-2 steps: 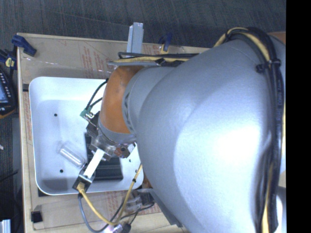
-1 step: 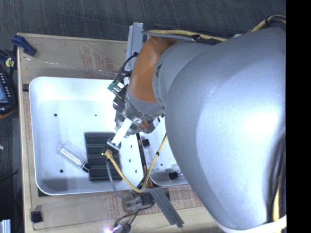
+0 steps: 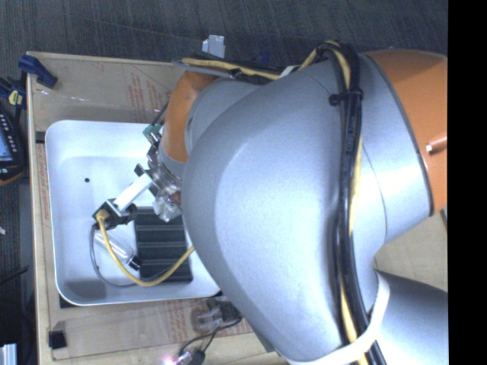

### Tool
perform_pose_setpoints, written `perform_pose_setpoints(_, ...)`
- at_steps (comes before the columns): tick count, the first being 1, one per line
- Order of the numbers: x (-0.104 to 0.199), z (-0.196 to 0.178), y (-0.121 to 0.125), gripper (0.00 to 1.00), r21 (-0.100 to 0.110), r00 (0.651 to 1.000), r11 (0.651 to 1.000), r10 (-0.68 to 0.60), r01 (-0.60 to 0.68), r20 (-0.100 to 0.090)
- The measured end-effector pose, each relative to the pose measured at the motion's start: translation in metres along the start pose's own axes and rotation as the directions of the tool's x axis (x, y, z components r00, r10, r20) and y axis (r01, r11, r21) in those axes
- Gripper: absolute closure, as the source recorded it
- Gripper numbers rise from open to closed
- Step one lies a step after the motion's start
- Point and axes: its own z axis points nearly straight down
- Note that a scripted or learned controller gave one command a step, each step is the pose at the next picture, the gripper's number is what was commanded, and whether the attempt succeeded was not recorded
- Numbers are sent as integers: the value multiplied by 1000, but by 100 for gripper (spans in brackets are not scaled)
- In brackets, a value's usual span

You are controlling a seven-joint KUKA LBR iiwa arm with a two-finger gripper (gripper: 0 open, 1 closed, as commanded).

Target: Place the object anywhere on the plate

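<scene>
1. The arm (image 3: 304,204), grey with an orange band above the wrist, reaches in from the right. It covers most of the bench (image 3: 114,90), from the middle across to the right edge.
2. The bench is a pale wooden board with faint reddish print. It shows along the far edge, the left edge and the near-left corner.
3. A shallow white bin (image 3: 65,196) sits at the left end of the bench. Its far, left and near walls are in sight, while its right side runs under the arm.
4. The claw (image 3: 161,195) hangs below the wrist, over the right half of this bin and low above its floor. Whether it is open or shut cannot be told, and nothing can be seen in its hold.
5. Where the task's object lies relative to the claw cannot be told, because the arm hides the ground under and to the right of the claw.
6. A blue clamp (image 3: 36,70) grips the far-left corner of the bench.
7. A small pale fitting (image 3: 215,46) stands at the far edge, near the middle.
8. A tangle of plugs and thin wires (image 3: 209,315) lies on the near edge, just beside the arm.
9. A small black block (image 3: 55,338) sits at the near-left corner, outside the bin.
10. A tiny dark speck (image 3: 87,179) marks the bin floor, left of the claw and well apart from it.
</scene>
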Motion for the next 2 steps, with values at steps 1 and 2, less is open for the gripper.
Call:
perform_pose_setpoints(1, 38, -32, 117, 100, -1, 998, 998, -70, 70, -3)
perform_pose_setpoints(2, -43, -35, 109, 100, 1, 963, 963, -270, 270, -2)
